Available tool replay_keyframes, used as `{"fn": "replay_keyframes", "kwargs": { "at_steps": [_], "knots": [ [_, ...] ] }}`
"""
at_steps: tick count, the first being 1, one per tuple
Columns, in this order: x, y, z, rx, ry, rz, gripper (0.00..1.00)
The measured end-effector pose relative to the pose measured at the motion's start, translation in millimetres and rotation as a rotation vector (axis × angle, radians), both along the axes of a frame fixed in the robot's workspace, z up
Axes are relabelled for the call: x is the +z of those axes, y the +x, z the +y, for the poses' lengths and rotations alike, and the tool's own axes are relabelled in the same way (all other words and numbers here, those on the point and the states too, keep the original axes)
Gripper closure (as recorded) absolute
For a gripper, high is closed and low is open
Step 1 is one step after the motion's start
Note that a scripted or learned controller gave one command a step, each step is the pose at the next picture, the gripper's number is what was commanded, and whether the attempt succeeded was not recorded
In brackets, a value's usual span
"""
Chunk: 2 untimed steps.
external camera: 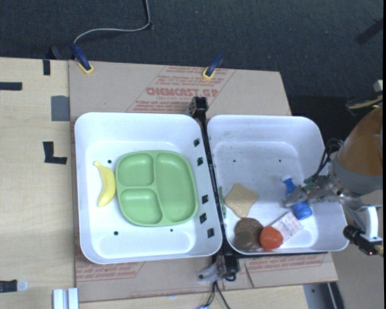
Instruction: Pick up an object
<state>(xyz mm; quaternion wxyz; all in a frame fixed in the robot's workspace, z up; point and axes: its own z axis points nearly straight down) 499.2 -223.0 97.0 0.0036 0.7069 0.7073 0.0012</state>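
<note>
Cardboard [180, 89] printed with red lettering covers the bench, clipped at its far edge by two yellow-and-blue clamps [83, 64], and on it two shallow white bins sit side by side, touching along a black divider. Over in the right bin [264, 134], a blue object [297, 201] lies toward the right wall, and the gripper [307, 194] sits right at it; from where I stand I cannot tell whether its fingers are spread or closed, nor whether the blue thing is between them. Just nearer and left of the blue object lies a small white packet with red print [288, 225], touching a red ball [271, 238]. A brown roundish lump [247, 232] rests against the ball's left side, and a tan sponge-like square [240, 200] lies just beyond that. The arm [363, 156], grey with an orange band, comes in over the bin's right rim. In the left bin [135, 124], a green divided tray [157, 187] sits in the middle, with a yellow banana [106, 184] just beside its left edge.
</note>
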Motion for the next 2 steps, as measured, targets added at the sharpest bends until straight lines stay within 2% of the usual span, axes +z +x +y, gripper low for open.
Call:
{"fn": "replay_keyframes", "kwargs": {
  "at_steps": [1,2],
  "knots": [
    [-10,30,68,0.002,0.003,0.001,1.0],
    [87,98,160,0.002,0.004,0.007,1.0]
  ]
}}
